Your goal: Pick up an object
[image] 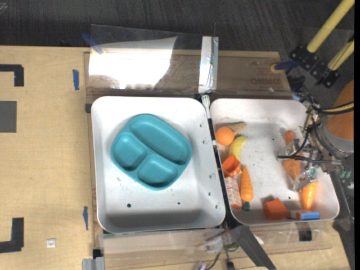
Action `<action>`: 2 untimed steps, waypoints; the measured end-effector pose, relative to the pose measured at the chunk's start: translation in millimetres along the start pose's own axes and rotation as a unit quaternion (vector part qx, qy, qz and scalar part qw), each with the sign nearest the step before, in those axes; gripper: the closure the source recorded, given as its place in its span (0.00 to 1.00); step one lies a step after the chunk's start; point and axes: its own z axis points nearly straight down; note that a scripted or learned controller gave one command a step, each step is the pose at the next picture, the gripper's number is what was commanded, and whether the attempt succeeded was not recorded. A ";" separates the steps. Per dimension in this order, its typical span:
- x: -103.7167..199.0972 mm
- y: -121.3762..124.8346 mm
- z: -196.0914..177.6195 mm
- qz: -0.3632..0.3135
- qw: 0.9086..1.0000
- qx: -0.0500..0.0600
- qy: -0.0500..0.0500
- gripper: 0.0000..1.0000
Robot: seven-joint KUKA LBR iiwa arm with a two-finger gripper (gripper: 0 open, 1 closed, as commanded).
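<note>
Gripper: right frame edge, low over right bin; opening cannot be told.
Left bin: teal plate.
Right bin: orange, carrot.

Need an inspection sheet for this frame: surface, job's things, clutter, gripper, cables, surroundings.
Surface: two white bins side by side, left bin and right bin, on a tan bench.
Job's things: in the right bin, an orange ball, a yellow piece, a carrot, an orange block, a small blue piece and more orange bits near the right wall.
Clutter: teal divided tray in the left bin.
Gripper: gripper low over the right bin's right side; finger state unclear.
Cables: dark wires at the wrist.
Surroundings: blue tape marks, clear sheet behind the bins, yellow poles.
</note>
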 end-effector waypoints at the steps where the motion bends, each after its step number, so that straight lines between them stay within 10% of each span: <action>1: -5.3 0.1 -13.8 -0.001 1.000 0.003 -0.008 1.00; 2: -68.3 -7.2 0.5 0.030 1.000 0.000 -0.001 1.00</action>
